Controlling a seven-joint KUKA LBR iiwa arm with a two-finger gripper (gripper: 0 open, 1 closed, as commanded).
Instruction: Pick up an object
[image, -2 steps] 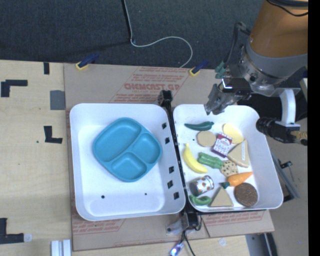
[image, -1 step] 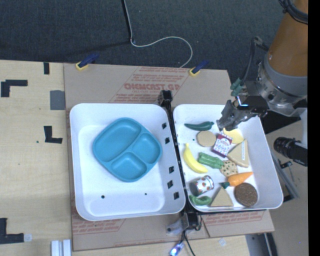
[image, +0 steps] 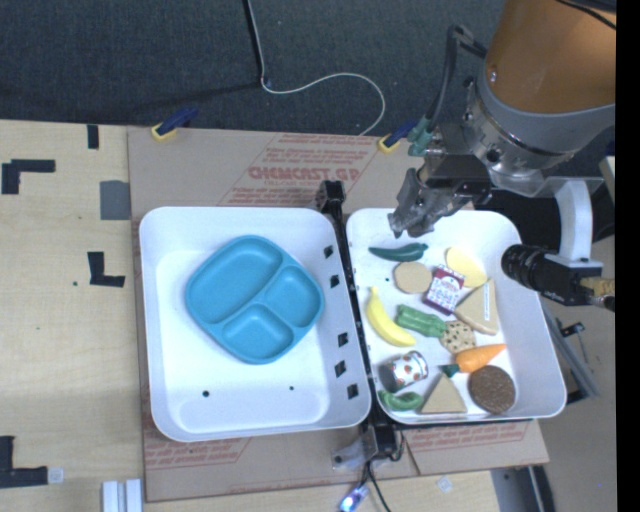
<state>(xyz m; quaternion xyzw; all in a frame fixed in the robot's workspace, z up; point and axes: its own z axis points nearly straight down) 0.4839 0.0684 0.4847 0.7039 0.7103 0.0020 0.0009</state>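
My gripper hangs over the far left corner of the right bin, just above a dark green chilli pepper that lies near the bin's back edge. From this angle I cannot tell how my gripper is set, and I see nothing held in it.

The right bin is crowded with toy food. Below the chilli sits a round tan biscuit, and to its right a pale yellow wedge. Between them lies a small purple packet with a white label; its print is too small to read. A banana lies along the left wall, with a green pickle-like piece just beside it. Further right are a slice of bread, a speckled cracker and an orange carrot. At the near edge I see a small red and white can, a green curved piece, a tan triangular wedge and a brown round cookie.

The left bin holds a blue divided plate.

Both bins rest on a cardboard sheet printed in red; the writing looks like "CHEMCAST", though it is blurred and I cannot be sure.
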